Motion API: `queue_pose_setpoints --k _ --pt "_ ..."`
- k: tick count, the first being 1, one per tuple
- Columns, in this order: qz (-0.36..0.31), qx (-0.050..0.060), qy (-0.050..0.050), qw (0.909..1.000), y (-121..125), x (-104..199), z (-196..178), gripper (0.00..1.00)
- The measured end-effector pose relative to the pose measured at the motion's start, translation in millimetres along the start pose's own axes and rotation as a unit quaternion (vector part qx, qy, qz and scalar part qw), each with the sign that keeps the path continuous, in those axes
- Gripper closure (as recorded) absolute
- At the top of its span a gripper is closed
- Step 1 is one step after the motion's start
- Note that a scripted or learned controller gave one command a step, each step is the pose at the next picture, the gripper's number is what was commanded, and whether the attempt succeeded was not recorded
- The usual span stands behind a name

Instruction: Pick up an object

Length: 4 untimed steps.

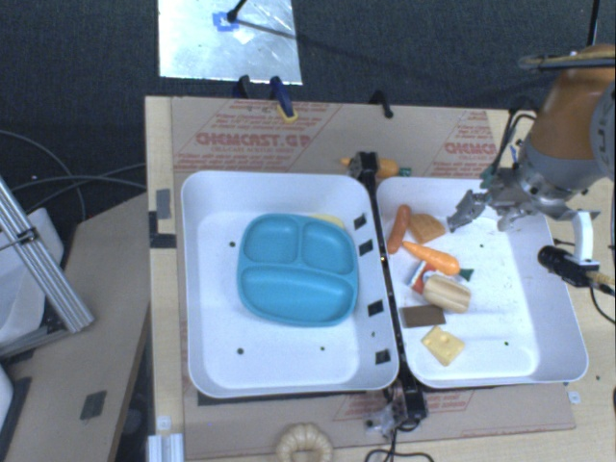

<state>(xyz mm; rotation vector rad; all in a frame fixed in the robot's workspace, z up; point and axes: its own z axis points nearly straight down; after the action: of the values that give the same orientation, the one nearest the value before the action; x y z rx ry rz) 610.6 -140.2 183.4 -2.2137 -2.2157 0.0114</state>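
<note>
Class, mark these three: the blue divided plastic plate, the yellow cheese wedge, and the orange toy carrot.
Blue divided plastic plate (298, 269), camera view, its central ridge.
Yellow cheese wedge (443, 344), camera view, its top face.
Orange toy carrot (430, 255), camera view, mid-body.

Well to the left of the claw (486, 212), a blue divided plate (298, 268) lies flat in the left bin (217, 354). Farther back on that side, a shiny foil sheet (226, 27) lies beyond the worktop (250, 133), with a blue clamp (282, 99) on its far edge. A pale braided ring (306, 443) sits at the near edge.
</note>
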Motion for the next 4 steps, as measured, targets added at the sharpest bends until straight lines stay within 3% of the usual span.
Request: queue_pose_setpoints --k 1,3,4 --pt "-0.001 -0.007 -0.001 1.0 3.0 0.2 -7.9 0.0" --pt "0.0 -0.007 -0.001 1.0 1.5 -7.1 99.9 0.0" --pt "0.0 -0.008 -0.001 1.0 2.2 -7.4 87.6 1.0"
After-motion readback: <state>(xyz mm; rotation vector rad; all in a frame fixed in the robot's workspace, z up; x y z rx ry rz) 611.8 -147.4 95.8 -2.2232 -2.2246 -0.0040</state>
